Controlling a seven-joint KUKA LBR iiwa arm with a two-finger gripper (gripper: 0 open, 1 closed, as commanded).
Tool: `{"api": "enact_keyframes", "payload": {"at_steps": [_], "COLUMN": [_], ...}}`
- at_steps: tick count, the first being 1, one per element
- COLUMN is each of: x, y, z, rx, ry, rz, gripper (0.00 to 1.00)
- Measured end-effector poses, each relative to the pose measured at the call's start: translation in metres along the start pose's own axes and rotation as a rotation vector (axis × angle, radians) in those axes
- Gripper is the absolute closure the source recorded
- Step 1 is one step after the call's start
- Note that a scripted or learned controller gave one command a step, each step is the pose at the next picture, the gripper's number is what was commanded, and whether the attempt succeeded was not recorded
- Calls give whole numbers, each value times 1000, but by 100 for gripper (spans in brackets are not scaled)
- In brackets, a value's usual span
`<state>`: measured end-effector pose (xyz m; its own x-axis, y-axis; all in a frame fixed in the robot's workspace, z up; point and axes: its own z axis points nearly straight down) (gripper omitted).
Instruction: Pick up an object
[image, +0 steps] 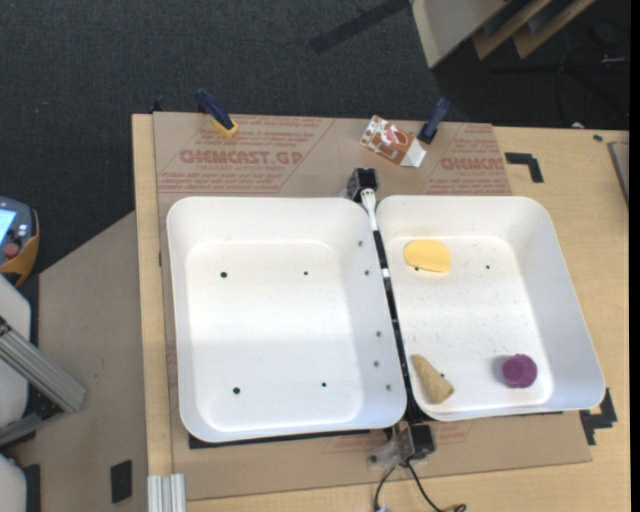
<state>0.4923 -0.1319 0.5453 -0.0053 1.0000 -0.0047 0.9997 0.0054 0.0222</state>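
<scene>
Near right bin (560, 300) front rim: tan wedge (432, 378), purple disc (518, 371); yellow piece (427, 256) well apart, toward back.

Open approach (objects (428, 256) well apart)

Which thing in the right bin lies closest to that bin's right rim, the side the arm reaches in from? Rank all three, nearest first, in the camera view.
1. Purple round piece, near front corner, closest to the right rim.
2 and 3. Yellow piece, at the back, and tan wedge, at the front: both lie by the bin's left wall, too close to call.
</scene>
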Motion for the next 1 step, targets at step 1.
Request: {"api": "enact_keyframes", "payload": {"at_steps": [1], "x": [44], "y": [-14], "z": [35], "rx": [26], "ry": [6], "rz": [1], "gripper": [100]}}
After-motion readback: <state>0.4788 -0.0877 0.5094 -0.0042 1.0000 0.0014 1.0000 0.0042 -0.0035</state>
